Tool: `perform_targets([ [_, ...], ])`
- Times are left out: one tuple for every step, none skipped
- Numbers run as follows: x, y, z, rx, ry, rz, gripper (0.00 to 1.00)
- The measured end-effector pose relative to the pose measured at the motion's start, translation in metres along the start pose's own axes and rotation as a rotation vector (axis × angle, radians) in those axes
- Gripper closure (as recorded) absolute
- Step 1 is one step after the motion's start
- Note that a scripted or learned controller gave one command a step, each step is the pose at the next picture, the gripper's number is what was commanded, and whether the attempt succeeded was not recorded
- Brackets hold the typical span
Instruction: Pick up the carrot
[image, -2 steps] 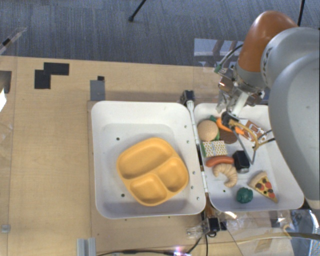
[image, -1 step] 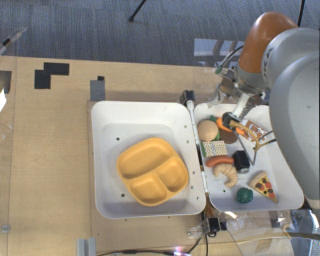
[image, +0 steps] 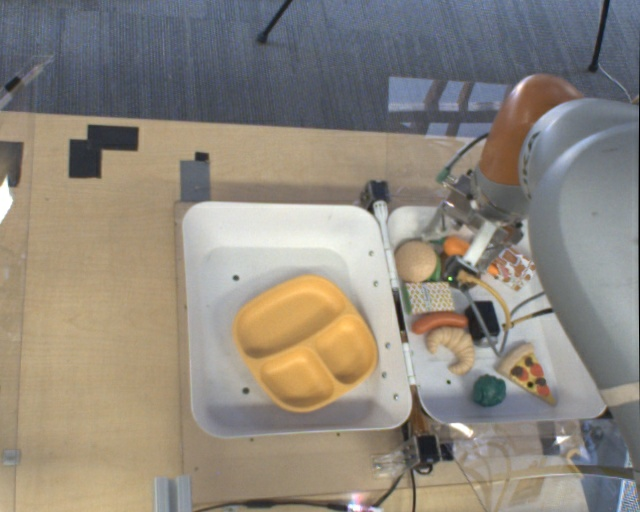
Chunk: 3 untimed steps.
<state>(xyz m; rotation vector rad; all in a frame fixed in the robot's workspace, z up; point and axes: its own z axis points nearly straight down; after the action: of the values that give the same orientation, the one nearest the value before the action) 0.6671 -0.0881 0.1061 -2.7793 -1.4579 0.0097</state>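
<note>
Fingers (image: 458, 262) hang over the carrot (image: 455, 245) (spread impossible to tell) in the right bin (image: 570, 395).

Grey carpet floor (image: 200, 60) beyond light wooden bench (image: 90, 330); black stand legs (image: 275, 22).

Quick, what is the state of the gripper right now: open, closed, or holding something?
Gripper: cannot be told; it is low in the right bin, right beside the carrot.
</note>
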Motion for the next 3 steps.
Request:
perform_targets([
  [0.008, 0.000, -0.018, -0.005, 0.010, -0.014, 1.00],
  [-0.064, 0.048, -0.157, -0.026, 0.008, 0.003, 1.00],
  [-0.060, 0.044, -0.149, -0.012, 0.006, -0.002, 0.00],
])
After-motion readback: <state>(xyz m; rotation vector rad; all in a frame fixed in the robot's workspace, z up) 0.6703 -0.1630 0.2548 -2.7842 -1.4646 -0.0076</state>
